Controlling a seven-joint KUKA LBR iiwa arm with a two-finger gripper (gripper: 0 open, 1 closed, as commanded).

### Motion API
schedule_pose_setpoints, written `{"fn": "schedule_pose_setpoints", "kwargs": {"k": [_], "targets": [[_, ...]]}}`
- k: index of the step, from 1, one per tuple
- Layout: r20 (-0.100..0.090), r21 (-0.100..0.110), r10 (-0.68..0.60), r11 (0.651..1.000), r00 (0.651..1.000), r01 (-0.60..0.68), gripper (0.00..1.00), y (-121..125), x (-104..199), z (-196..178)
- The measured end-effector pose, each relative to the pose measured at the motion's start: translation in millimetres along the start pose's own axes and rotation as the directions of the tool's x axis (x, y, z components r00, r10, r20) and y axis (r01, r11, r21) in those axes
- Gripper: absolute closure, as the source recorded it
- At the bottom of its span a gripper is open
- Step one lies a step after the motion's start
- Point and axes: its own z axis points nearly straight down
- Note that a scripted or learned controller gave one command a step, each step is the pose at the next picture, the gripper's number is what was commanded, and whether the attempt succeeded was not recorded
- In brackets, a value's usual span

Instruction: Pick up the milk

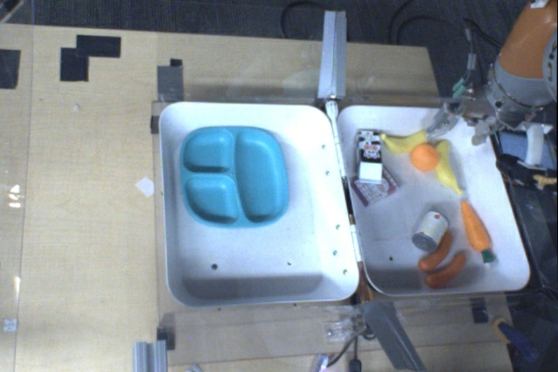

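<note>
No text, brand, number or sign can be read. The milk carton (370, 155) in the right bin (514, 274) bears dark and white printing on its face, and the packet (377, 187) under it is printed too, but both are too small and blurred to make out.

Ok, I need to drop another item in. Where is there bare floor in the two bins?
Left bin: a wide bare strip along its near edge, below the blue tray. Right bin: a bare patch in the middle, between milk carton, can and carrot. Crowded around the banana and orange.
</note>
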Motion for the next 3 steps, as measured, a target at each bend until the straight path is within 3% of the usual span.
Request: {"fn": "schedule_pose_setpoints", "kwargs": {"k": [1, 3], "targets": [[0.001, -0.003, -0.038, 0.999, 0.999, 0.038, 0.0, 19, -1, -5], [0.0, -0.002, -0.038, 0.999, 0.999, 0.038, 0.0, 17, 16, 1]]}}
